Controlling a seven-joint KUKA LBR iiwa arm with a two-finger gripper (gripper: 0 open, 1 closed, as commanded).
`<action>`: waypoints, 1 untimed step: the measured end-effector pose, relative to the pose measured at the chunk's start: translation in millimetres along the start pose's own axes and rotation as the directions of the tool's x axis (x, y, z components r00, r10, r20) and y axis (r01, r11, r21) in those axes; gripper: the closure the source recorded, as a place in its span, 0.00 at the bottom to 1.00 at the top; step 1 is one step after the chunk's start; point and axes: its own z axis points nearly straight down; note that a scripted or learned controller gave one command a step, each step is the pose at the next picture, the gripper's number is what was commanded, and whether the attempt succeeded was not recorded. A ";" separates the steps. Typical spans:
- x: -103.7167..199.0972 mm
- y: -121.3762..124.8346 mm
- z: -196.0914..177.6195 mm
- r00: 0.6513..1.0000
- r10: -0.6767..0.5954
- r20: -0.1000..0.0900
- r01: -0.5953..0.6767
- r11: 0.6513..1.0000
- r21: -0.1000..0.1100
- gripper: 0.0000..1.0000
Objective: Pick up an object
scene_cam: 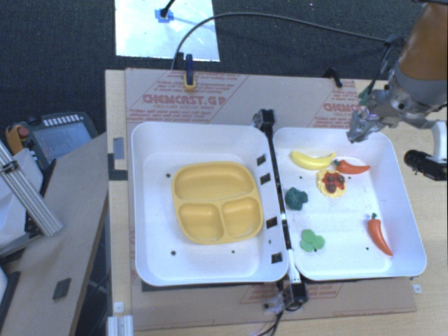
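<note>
Yellow banana [313, 159] lying near the 12 o'clock side of the right bin [402, 187], just beside a red chili [352, 166] at its 3 o'clock. Small pizza slice [332, 183] close below, at 5 o'clock from the banana. Dark green broccoli [296, 198] toward the bin's 9 o'clock side, a lighter green leafy piece [312, 241] at 6 o'clock from it, and an orange carrot [379, 234] over at the bin's 4 o'clock corner, well apart from the rest.

No one object named by the task, so any of these could serve. Probably the approach step: nothing lifted yet, all pieces resting on the bin floor. Banana and chili nearest to the gripper [358, 133], so likely the easiest targets. Next move calls for coming down over one piece, lined up across its narrow width.

Gripper hanging above the bin's 12 o'clock rim, at about 1 o'clock from the banana, pointing down. Cannot tell whether spread or pressed together; nothing seen pinched. Arm [420, 54] reaching in from 2 o'clock.

Yellow divided tray [214, 201] alone in the left bin [154, 187].
</note>
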 end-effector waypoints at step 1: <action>48.4 -14.3 2.1 1.000 0.003 0.001 -0.003 1.000 0.001 1.00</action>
